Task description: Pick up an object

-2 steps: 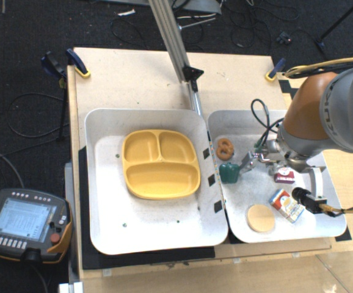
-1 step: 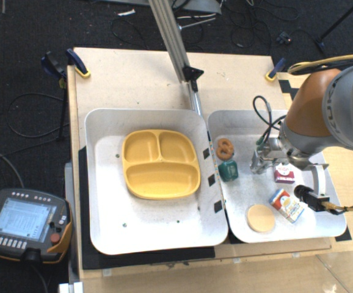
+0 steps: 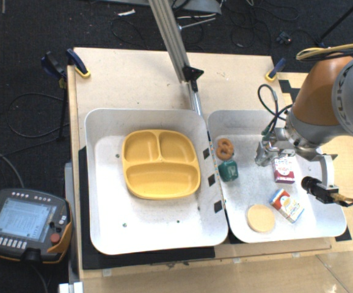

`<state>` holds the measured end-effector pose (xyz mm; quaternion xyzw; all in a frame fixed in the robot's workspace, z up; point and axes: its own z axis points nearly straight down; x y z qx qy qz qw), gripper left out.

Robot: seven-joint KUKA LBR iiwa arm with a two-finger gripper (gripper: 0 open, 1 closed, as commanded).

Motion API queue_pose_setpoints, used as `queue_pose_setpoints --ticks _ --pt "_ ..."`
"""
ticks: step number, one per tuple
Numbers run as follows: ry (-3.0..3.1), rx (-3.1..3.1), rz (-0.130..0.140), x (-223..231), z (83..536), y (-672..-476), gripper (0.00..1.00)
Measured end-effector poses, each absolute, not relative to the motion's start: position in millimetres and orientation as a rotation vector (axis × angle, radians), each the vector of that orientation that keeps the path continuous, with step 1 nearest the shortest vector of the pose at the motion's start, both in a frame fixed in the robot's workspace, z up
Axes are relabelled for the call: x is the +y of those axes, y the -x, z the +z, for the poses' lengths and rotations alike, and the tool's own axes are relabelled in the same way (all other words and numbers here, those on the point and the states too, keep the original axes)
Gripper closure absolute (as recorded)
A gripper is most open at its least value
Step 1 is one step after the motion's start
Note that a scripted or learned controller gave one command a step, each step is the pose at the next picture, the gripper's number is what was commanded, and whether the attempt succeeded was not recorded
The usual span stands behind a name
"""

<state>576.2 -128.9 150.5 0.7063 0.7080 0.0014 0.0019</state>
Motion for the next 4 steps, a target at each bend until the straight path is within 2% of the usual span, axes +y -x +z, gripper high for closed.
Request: queue_pose_setpoints --ticks 1,2,4 --pt "-2.215 2.221 0.004 -132 194 -576.3 1.0" --pt "-2.216 2.222 0.003 -132 213 -577.3 1.0" --pt "-2.214 2.231 0.001 -25 220 -575.6 1.0"
